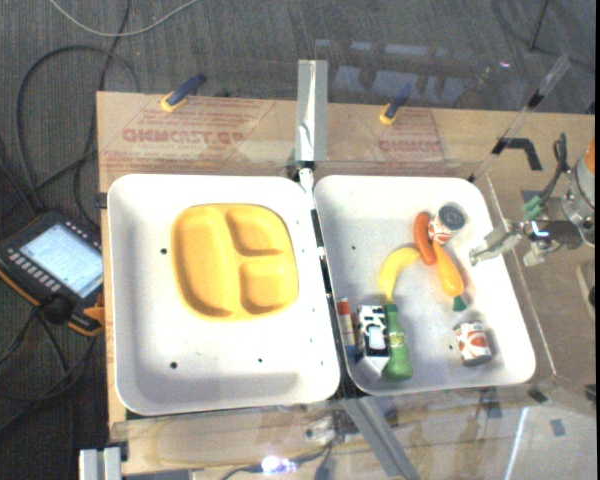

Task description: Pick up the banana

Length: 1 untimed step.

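Observation:
The yellow banana (398,268) lies curved on the floor of the right bin (500,368), near its middle. My gripper (487,249) hangs over the right bin's right rim, to the right of the banana and well apart from it. Between the two lie an orange-red sausage-shaped piece (424,236) and an orange carrot (452,278). Nothing is seen in the gripper.
A small can (450,218) stands at the back of the right bin and another can (472,341) at its front right. A green bottle (394,346) lies at the front, with a slim marker-like item (345,320) along the left wall. The left bin (140,348) holds a yellow divided tray (237,258).

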Available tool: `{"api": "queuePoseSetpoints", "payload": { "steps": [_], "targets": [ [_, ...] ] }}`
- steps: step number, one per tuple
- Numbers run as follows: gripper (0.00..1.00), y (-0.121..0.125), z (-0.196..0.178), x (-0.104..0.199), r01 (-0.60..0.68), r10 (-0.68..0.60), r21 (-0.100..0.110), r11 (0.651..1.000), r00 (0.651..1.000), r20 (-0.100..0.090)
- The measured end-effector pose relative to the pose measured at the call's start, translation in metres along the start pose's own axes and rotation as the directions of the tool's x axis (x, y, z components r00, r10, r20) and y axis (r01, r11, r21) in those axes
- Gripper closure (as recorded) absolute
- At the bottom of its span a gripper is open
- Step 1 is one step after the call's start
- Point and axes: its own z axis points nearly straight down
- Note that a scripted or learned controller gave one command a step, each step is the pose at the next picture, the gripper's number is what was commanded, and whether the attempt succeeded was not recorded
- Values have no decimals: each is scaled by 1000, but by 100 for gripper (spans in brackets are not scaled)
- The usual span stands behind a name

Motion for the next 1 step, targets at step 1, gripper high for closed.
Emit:
{"api": "queuePoseSetpoints", "payload": {
  "steps": [1],
  "targets": [
    [0,66,90,53,-213,213,2,977,977,-1]
  ]
}}
